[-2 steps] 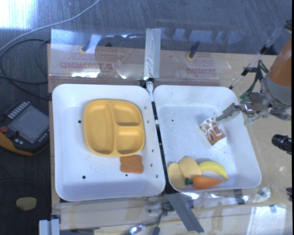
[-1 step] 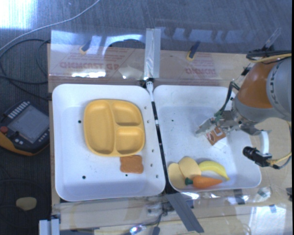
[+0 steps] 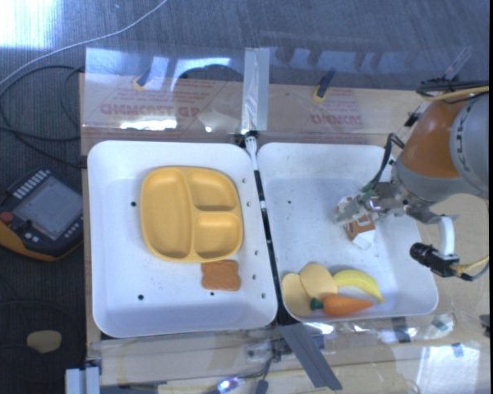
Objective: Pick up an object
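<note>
We see the arm (image 3: 444, 150) reaching in from the right over the right bin (image 3: 312, 179), its hand (image 3: 355, 212) lowered toward the bin floor in the right half of that bin. Directly under the hand lies a small brown and white object (image 3: 362, 230), touching or nearly touching the fingertips; we cannot tell whether it sits between the fingers or just below them. We also cannot tell whether the hand is released or clenched, since its metal parts blur together from this angle.

Along the near wall of the same bin we find a cluster of toy food: a pale yellow round slice (image 3: 293, 288), a second pale yellow piece (image 3: 317, 279) overlapping it, a banana (image 3: 357, 283) to their right, and a carrot (image 3: 345, 305) lying in front of them with its green end pointing left. This group is well apart from the hand, nearer the front edge.

The left bin (image 3: 115, 302) holds a yellow divided plate (image 3: 191, 213) with three compartments, lying flat near the middle. Just beside its near edge rests a piece of toast (image 3: 221, 276), touching or almost touching the plate rim.

Both bins stand side by side on the tabletop (image 3: 378, 109).
</note>
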You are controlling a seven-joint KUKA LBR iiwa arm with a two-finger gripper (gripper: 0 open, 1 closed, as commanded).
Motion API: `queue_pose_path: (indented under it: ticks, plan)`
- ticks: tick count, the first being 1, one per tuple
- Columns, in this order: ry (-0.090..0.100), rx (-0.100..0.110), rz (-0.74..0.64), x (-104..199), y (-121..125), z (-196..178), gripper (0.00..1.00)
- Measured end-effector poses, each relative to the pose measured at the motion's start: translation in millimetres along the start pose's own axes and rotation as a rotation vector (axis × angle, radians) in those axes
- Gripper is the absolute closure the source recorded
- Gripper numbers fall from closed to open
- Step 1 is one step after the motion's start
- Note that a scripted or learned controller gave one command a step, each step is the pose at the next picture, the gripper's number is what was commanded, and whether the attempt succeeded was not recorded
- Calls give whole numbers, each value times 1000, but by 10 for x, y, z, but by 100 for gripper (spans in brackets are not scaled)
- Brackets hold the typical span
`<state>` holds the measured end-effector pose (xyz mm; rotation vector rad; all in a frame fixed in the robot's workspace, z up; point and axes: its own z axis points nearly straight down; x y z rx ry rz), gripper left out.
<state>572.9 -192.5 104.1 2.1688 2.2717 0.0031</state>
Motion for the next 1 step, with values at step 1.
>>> queue_pose_path:
  ticks: [1]
  plan:
    - [-1, 3, -26, 566, 15, -1061, 100]
